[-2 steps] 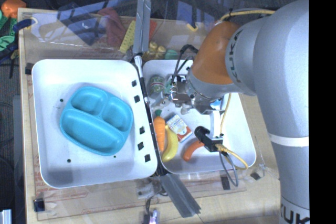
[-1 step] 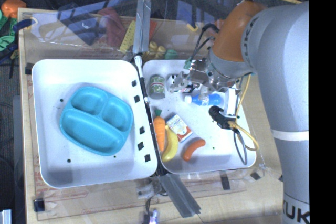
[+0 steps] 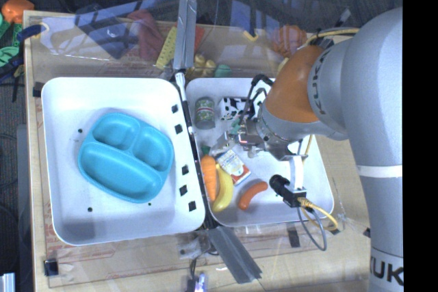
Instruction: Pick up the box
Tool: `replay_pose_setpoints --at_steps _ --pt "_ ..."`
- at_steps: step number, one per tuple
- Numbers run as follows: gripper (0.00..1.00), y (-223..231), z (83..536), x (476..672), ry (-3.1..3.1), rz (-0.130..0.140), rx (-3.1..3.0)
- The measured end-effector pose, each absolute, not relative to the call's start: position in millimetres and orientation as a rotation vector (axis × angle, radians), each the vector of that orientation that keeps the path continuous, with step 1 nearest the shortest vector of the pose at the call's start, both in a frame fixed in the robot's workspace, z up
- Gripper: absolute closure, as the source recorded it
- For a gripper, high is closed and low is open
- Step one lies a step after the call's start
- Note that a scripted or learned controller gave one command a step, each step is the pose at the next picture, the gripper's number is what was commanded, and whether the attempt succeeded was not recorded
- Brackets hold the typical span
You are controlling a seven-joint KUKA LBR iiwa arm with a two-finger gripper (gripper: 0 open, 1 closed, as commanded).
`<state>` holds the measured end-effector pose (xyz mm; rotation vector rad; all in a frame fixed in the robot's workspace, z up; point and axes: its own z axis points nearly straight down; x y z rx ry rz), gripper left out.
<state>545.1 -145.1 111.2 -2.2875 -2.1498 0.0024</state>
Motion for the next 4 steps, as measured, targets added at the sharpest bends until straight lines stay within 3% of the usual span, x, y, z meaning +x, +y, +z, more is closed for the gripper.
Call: replay_pose_setpoints --at_steps 1,2,3,4 --pt "0.00 -174.8 91.3 599.3 -2.084 0.004 -2.348" --pt "0.00 -147.7 91.6 533.8 -2.317 0.001 -2.119" --pt "1.00 -148.2 101.2 534.6 -2.322 0.001 -2.115" --pt "1.00 -86.5 219.2 573.6 -2.312 -0.002 -2.129"
